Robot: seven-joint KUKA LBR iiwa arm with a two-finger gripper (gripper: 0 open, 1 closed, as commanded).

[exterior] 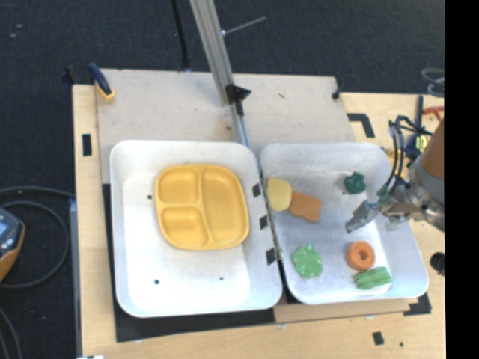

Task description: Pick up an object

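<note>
The right bin (322, 159) holds several small objects. A pale yellow piece (279, 194) sits at its left wall, touching an orange-brown block (306, 206). A dark green piece (354, 182) lies further back. Toward the front are a light green leafy piece (306, 262), an orange ring (361, 256) and a green piece (373, 277). My gripper (374, 219) hangs over the right part of this bin, just behind the orange ring and in front of the dark green piece. It is open, with nothing between its fingers.
The left bin (135, 275) holds a yellow divided plate (202, 206). A slanted metal pole (213, 43) rises from behind the bins. Cables (408, 137) hang by the arm at the right edge.
</note>
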